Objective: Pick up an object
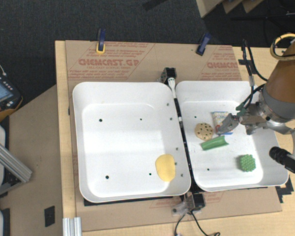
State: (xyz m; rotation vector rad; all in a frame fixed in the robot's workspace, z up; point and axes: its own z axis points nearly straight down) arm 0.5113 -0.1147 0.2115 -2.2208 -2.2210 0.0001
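White plastic bins sit side by side on the desk (137, 53). The right bin (265, 178) carries a speckled cookie (203, 130), a green stick (214, 143), a knobbly green ball (247, 162) and a small packet (219, 118); the left bin (118, 132) carries a yellow lump (165, 166). The hand (227, 125) hangs low beside the packet, just right of the cookie and above the stick. Whether it is released or clenched, I cannot tell, and nothing can be seen gripped in it.

My judgement is that the packet is the nearest target. A good grasp would centre over one item alone, keeping clear of the cookie and stick crowded close by, then descend straight and lift slowly to confirm the catch.

Dark wrist hardware and cables blur the hand's tip into the packet, so contact is uncertain. The arm (285, 90) is cut off at the right edge, and the packet's print is too small to read.
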